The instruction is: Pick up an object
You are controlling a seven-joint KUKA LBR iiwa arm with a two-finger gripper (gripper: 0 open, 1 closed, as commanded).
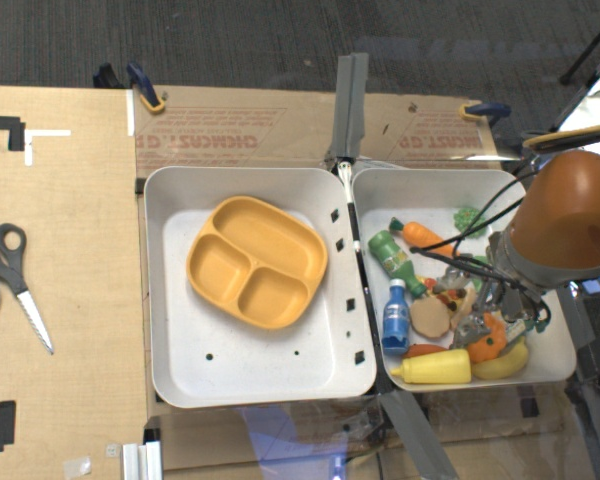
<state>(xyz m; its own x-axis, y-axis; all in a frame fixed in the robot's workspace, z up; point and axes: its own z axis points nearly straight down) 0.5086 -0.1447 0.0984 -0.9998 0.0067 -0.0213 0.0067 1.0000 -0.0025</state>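
Arm (565, 213): reaching in from 3 o'clock, orange band over the right bin (435, 190), black cables trailing past the toys.
Tool (480, 313): lowered among the toys at the right bin's 4 o'clock; cannot tell whether apart or together, cables and clutter in the way.
Objects to pick: all in the right bin, namely carrot (421, 234) at 12 o'clock, green toy (388, 251) beside it, blue bottle (396, 316) at 8 o'clock, yellow bottle (437, 368) and banana (503, 365) along 6 o'clock.
Left bin (170, 298): orange divided plate (257, 260) lying near centre.
Surface (70, 268): scissors (15, 280) at 9 o'clock, well apart from both bins.
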